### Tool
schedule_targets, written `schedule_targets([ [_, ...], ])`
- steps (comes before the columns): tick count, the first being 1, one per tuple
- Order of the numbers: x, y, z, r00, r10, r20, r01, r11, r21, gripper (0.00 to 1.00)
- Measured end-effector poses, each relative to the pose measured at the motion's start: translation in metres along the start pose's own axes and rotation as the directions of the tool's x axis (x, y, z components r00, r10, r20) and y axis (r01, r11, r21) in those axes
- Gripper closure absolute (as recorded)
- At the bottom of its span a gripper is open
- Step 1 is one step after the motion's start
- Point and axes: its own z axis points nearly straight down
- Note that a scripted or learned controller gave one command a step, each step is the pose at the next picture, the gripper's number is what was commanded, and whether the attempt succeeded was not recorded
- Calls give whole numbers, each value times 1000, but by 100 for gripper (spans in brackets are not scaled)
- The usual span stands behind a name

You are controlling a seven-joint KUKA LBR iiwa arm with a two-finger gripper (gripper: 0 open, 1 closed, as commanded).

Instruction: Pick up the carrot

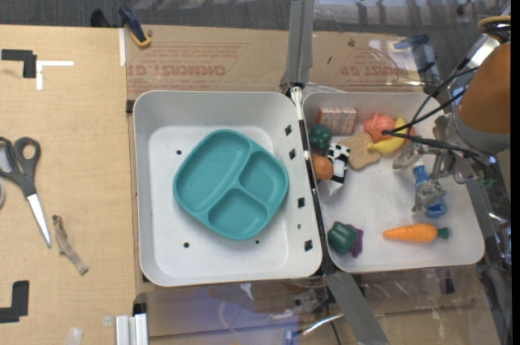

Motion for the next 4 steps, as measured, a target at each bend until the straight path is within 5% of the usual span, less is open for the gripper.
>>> schedule_targets([
  [1,76,10,-7,999,-20,26,20,1000,9,0],
  [2,21,0,0,990,142,1,-142,990,0,0],
  [3,63,73,1,990,144,-3,-144,990,-2,0],
  [4,78,53,-1,984,180,5,-180,984,-2,0],
])
